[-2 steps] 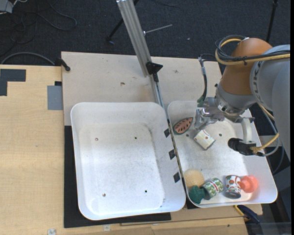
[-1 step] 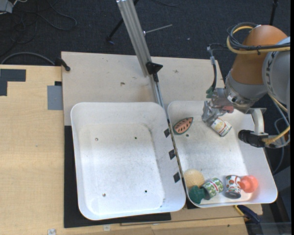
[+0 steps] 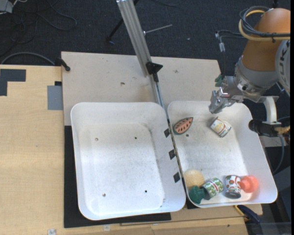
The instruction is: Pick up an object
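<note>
From my remote seat I see a pale wood surface [image 3: 24, 146] on the left, with a beige board [image 3: 108, 77] behind the bins and dark carpet [image 3: 63, 13] strewn with cables beyond. The left bin [image 3: 83, 116] is shallow, white, speckled plastic. A ribbed aluminium rail [image 3: 136, 35] slants down to the seam between the bins. The right bin [image 3: 257, 146] holds a flat, leaf-shaped orange piece [image 3: 183, 125], a small tilted can [image 3: 220, 127] and, along the near edge, a tan ball [image 3: 193, 176], a green lump [image 3: 196, 194], two printed cans [image 3: 221, 186] and an orange round toy [image 3: 249, 183]. The gripper [image 3: 216, 105] hangs over the bin's far rim, just beside the tilted can; I think the fingers are pressed together and pinching nothing, though they are small and blurred.
</note>
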{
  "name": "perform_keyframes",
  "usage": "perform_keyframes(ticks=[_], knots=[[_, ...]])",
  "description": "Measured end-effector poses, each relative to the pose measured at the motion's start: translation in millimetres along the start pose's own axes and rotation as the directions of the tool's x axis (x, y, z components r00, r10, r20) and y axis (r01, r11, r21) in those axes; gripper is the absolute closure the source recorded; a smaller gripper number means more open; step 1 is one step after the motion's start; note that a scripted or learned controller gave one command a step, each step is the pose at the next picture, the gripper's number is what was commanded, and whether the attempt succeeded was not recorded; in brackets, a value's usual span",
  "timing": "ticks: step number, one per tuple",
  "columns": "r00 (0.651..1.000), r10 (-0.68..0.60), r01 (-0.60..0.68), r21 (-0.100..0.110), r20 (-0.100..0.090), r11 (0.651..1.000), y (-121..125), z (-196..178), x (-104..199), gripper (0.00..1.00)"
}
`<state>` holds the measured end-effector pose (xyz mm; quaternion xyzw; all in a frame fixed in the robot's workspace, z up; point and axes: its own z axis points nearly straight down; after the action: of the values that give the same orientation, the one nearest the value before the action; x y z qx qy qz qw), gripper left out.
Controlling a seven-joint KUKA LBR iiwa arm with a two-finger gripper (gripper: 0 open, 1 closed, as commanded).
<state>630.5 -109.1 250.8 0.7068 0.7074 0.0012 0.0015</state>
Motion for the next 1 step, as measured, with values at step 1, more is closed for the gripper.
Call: perform_keyframes(ticks=[1], knots=[[1.000,-0.001,0.001,0.007,-0.002,1.000,-0.6,9.9,44.5,1.00]])
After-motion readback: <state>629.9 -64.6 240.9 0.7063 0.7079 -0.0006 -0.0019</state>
